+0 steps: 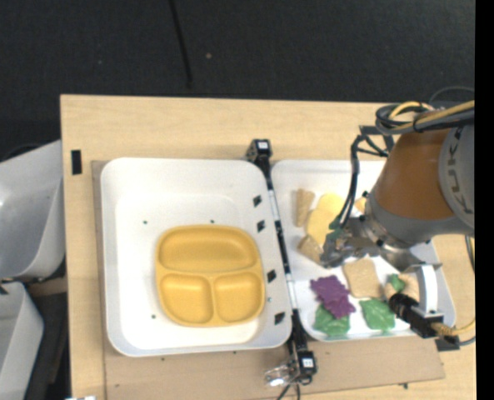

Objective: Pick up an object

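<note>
Two white bins on a wooden bench [188, 123]. Left bin [130, 198] holds a yellow divided tray [207, 273], three compartments, lying flat near the bin's middle.

Right bin [313, 177] holds the small items. Taking the purple piece [331, 294] as landmark: a green piece [331, 323] just below it, another green piece [377, 313] to its right, a tan square [361, 278] just up-right, a pale yellow piece [323, 215] above, a tan strip [302, 205] up-left of that.

Gripper [340, 248] sits above the purple piece, low among the items (dark, cluttered). Nothing visibly held; cannot tell its spread.
</note>
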`<act>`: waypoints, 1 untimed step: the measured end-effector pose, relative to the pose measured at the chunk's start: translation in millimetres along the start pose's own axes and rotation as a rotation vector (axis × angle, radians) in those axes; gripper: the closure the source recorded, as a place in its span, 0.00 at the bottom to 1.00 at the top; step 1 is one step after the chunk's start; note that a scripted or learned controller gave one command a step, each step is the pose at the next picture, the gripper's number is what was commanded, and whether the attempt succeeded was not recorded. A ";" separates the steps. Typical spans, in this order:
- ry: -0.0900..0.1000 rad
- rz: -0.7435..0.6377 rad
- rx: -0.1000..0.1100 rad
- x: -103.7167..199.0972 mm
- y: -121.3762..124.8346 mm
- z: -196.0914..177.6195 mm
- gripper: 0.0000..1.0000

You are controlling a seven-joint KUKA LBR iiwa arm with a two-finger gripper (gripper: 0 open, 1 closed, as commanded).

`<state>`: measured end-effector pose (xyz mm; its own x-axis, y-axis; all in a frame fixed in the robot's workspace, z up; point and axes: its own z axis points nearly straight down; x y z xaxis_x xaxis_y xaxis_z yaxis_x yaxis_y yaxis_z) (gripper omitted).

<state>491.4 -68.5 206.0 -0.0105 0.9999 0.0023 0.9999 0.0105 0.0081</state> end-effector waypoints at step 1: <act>0.001 -0.001 0.001 78.2 1.2 -51.1 1.00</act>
<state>491.4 9.6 257.3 -0.0117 0.9999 0.0032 0.9999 0.0117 0.0074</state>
